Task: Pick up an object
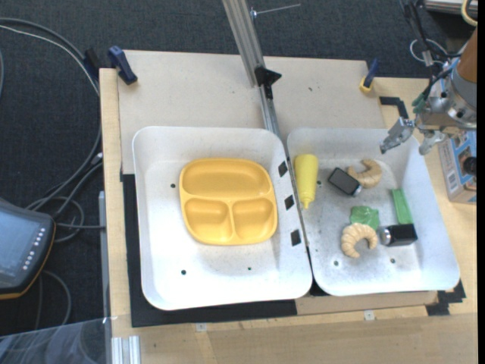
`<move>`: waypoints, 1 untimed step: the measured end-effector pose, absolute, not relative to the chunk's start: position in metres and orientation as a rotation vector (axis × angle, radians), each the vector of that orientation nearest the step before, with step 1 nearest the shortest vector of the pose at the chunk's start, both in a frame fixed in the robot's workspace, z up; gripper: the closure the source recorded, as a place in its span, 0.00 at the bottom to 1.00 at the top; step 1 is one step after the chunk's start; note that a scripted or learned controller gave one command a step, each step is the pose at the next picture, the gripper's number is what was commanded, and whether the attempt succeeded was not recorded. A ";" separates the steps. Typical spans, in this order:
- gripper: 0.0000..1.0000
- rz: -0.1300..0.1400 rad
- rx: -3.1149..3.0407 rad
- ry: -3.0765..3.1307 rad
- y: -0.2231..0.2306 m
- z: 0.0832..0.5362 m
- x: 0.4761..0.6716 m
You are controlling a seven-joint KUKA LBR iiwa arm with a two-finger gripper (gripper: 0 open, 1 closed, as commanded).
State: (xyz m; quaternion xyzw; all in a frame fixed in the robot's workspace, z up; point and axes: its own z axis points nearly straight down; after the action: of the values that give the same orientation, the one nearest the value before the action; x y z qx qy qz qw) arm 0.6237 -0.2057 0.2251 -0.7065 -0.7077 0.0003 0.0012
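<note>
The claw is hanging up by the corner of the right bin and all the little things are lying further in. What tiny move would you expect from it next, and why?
Probably a short move inward and down toward the upper croissant. The claw sits over the right bin at its far right corner with nothing between its fingers, and that croissant, beside the small black block, looks like the closest thing to it.

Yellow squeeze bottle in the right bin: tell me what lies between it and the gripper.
The small black block and a tan croissant-shaped toy lie between the yellow squeeze bottle and the gripper, which is above the right white bin's far right corner.
</note>
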 end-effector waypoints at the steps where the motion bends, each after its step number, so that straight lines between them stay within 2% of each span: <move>1: 0.00 0.002 -2.218 -2.222 -0.206 0.225 0.624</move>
State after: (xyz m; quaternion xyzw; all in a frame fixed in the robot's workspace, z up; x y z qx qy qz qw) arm 0.6237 -0.2058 0.2251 -0.7064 -0.7078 0.0007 0.0011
